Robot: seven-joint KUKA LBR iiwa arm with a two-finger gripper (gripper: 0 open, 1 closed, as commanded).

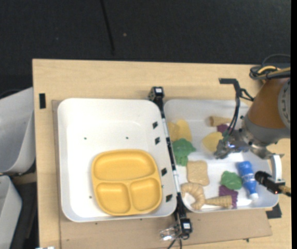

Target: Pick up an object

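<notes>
A KUKA arm's gripper hangs low over the right bin, its tip just beside a pale yellow toy piece; whether it is parted, closed or gripping anything cannot be told from this angle. Around it lie toy foods: a yellow piece, a green leafy piece, a tan cracker, a croissant, a cone, a second green piece, a purple cluster and a blue-and-white tube. The left bin holds a yellow divided tray. Both bins sit on a light wooden bench above a dark floor. No writing is legible.
</notes>
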